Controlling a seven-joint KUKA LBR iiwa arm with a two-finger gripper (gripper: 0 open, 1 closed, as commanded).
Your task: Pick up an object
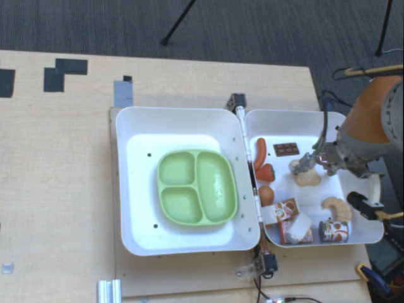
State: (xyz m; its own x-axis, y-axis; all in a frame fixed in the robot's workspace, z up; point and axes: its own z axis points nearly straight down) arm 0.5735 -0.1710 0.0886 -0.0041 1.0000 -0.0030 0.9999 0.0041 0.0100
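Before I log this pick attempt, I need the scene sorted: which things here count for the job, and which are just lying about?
For the job:
gripper
bread roll
croissant
hot dog
egg
can
chocolate bar
right bin

Lying about:
green divided plate
left bin

Directly beneath the gripper (304, 164) a pale bread roll (308, 178) is found. To its left, a chocolate bar (286, 149) and a red sausage (261, 153) are set, with bare bin floor (303, 134) behind it. Nearer the front, the way is crowded by a croissant (336, 207), a can (333, 231) and a small carton (287, 211).
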